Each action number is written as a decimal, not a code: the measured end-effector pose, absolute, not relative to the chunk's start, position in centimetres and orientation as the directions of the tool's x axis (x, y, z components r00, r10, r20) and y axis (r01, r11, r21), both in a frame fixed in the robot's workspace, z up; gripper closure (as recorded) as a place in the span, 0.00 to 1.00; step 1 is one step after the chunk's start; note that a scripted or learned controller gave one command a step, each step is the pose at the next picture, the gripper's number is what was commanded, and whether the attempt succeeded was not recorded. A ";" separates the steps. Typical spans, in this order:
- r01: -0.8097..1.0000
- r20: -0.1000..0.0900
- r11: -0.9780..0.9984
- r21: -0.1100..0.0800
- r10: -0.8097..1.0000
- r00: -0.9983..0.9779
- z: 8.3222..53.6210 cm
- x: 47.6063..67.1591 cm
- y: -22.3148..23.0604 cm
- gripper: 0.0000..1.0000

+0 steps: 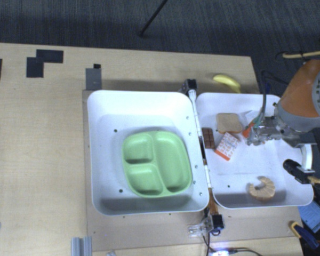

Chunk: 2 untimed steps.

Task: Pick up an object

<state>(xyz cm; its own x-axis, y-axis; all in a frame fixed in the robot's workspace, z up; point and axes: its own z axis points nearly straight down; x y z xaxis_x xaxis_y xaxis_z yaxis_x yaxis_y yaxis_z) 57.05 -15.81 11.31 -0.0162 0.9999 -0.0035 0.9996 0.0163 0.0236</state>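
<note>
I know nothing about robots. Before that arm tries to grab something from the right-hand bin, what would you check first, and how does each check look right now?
1. Things to pick lie in the right bin: ok. A tan block, a red and white packet, a dark bar and a curved bread piece lie there.
2. Gripper is over that bin: ok, near its upper middle.
3. Gripper fingers ready to close: cannot tell, too blurred.
4. Something already held: cannot tell.
5. Nearest targets have room around them: not ok. The packet touches the tan block and lies close to the dark bar.
6. The green tray lies out of the way: ok, in the left bin.
</note>
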 end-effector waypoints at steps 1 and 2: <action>1.000 0.001 0.007 0.006 1.000 -0.007 23.7 61.7 -6.3 1.00; 1.000 0.000 0.007 0.003 1.000 -0.007 23.6 61.6 -6.4 0.00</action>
<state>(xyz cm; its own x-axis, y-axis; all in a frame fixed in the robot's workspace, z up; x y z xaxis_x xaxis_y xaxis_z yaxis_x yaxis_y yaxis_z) 61.65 -6.44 23.58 -0.0066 1.0000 -0.0004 1.0000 0.0066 0.0033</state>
